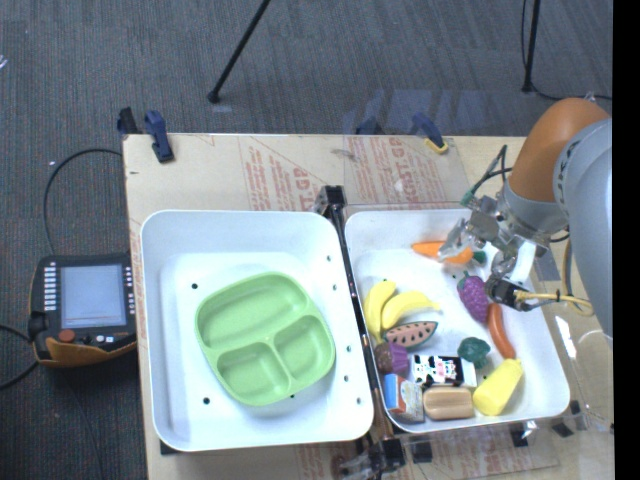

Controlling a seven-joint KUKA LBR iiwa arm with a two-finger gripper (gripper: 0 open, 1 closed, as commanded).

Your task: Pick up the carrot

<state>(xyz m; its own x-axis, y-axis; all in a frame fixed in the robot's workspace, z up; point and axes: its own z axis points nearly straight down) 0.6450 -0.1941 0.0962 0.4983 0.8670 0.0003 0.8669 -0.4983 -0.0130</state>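
The gripper [468, 248] is down in the right bin [385, 230], near its back wall, right over the carrot [440, 251], whose orange tip pokes out to the left. Whether it is clenched on the carrot cannot be told from here. Bananas [390, 304] lie nearer the front, and the green plate [264, 338] sits in the left bin [165, 268].

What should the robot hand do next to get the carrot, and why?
Probably shift a little toward the carrot's middle and settle lower. The gripper sits right at the carrot's thick end in the right bin, but nothing shows the carrot between its fingers yet.
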